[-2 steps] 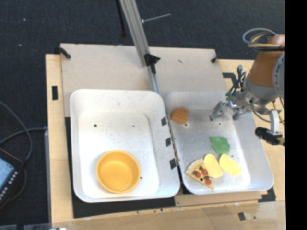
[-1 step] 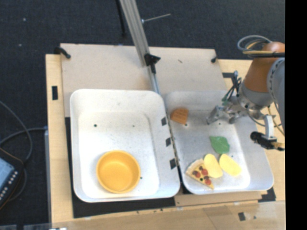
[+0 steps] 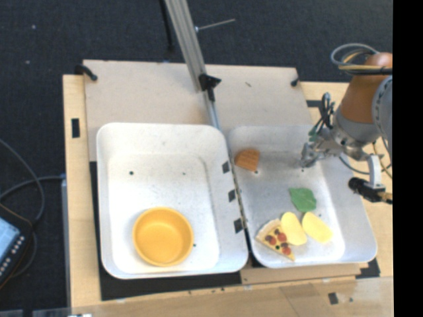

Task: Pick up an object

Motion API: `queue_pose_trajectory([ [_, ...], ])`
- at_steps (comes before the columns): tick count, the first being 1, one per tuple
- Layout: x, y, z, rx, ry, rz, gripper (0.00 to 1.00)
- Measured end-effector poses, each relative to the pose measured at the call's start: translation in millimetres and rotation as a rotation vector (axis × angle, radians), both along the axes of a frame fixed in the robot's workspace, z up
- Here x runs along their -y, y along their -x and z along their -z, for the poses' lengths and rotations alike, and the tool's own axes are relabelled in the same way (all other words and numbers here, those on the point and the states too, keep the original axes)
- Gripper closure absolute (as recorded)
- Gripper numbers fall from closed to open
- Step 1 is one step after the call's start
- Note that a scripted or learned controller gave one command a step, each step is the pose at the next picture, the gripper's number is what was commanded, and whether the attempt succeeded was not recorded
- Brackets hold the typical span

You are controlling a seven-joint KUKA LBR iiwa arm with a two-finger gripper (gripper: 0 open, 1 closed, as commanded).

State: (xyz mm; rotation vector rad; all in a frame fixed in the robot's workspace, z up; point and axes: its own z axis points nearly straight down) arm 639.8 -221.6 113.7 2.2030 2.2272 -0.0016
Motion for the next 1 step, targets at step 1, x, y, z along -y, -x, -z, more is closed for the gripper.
queue_pose_trajectory([
  [1,2.9,-0.3,-44.5,0.001,-0.005,0.005,1.0],
])
